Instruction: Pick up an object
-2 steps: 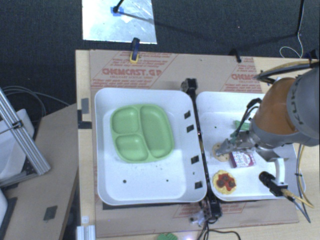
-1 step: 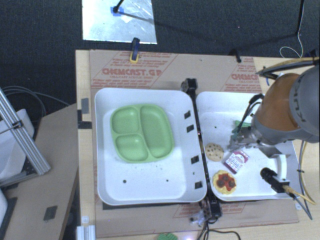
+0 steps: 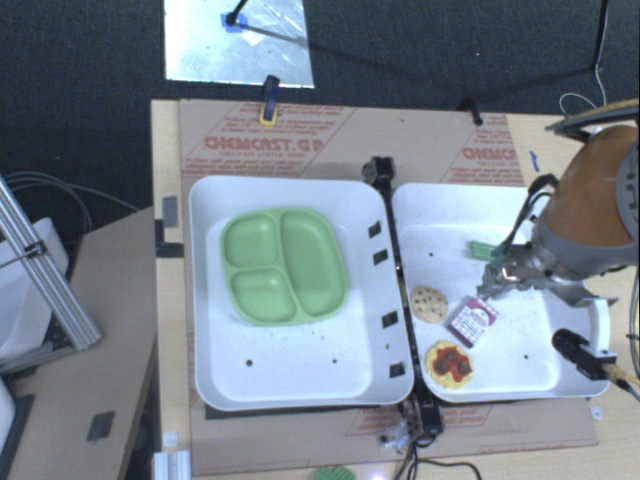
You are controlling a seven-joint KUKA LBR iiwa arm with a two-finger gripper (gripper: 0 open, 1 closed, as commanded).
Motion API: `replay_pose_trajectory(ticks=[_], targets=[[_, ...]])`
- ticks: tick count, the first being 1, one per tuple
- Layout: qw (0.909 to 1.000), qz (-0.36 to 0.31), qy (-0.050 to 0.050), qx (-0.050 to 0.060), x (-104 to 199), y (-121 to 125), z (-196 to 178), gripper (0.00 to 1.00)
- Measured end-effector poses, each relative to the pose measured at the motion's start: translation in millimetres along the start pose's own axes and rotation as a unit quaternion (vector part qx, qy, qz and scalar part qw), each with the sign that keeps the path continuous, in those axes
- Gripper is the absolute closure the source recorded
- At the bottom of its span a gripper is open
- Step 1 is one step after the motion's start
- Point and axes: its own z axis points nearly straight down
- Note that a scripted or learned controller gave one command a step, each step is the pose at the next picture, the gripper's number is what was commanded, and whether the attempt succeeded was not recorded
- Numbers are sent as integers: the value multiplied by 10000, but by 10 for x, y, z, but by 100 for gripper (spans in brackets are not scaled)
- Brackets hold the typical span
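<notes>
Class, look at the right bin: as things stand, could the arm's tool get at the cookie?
Probably yes. The cookie lies flat in the right bin, apart from the pink packet and the small pizza, with nothing over it. The tool hangs just to its right.

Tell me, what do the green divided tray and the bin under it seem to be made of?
The green tray looks like moulded plastic with a matte finish: even colour, rounded compartments. The left bin seems to be white plastic, slightly glossy, with soft rounded rims.
</notes>
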Motion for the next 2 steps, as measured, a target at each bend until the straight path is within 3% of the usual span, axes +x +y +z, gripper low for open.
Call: replay_pose_trajectory(ticks=[1,2], targets=[[10000,-78,22,-30,955,413,-620,100],[10000,-56,18,7,1652,571,-452,100]])
